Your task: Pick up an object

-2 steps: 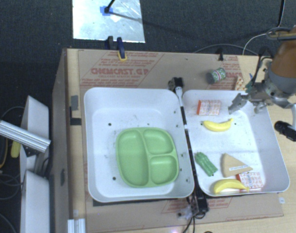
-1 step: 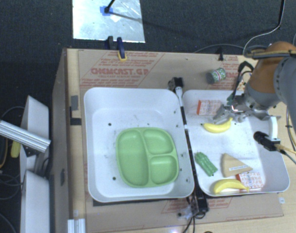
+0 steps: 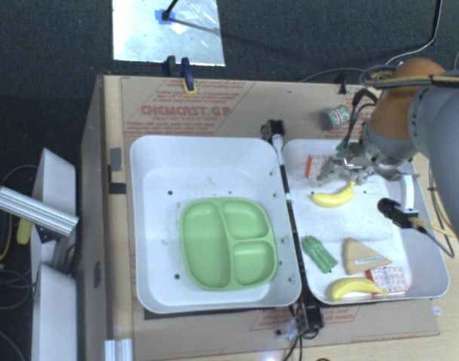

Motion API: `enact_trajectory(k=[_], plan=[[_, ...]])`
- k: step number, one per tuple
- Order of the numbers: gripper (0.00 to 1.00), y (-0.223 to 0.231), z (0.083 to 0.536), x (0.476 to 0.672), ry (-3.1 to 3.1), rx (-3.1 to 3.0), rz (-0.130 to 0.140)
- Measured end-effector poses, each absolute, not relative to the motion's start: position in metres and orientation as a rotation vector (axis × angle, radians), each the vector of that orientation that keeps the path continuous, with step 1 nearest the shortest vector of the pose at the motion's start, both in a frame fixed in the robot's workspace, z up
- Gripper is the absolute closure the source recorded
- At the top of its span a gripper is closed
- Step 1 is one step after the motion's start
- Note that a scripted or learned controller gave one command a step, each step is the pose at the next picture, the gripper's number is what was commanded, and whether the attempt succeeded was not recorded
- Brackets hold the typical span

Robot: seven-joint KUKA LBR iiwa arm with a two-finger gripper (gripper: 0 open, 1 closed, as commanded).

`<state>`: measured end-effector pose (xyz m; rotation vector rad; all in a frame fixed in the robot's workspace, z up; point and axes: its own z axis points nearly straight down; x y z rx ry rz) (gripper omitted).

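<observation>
Dark carpet surrounds the bench [image 3: 214, 111], whose cardboard-brown top carries two shallow white bins side by side.

The nearest thing to me is a yellow banana [image 3: 333, 196], short and curved, lying in the far half of the right bin [image 3: 433, 273], toward the bench's far right corner. It lies flat on the bin floor, its ends turned up toward me.

My arm [image 3: 433, 119] reaches in from the right, grey with the orange band [image 3: 399, 96] bulging above the wrist. My claw [image 3: 342, 170] hangs low over the far part of the right bin, just beyond the banana, fingers spread apart and pinching nothing. Whether a fingertip touches the fruit I cannot tell.

In the same bin, an orange-and-white packet [image 3: 311, 165] lies just beside my claw, near the divider. Toward the near edge lie a green ridged piece [image 3: 318, 253], a tan wedge [image 3: 363, 256], a second banana [image 3: 353, 288] and a red-patterned packet [image 3: 390, 278].

The left bin [image 3: 162, 164] holds a green divided plate [image 3: 228, 243] with three compartments.
</observation>
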<state>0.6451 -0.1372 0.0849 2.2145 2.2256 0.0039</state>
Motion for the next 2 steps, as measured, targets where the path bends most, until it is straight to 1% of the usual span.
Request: enact_trajectory(k=[1,2], plan=[[1.00,-0.1378,0.0960,0.6459,2.226,2.210,0.005],[0.00,-0.1379,0.0959,0.6458,2.227,2.209,0.004]])
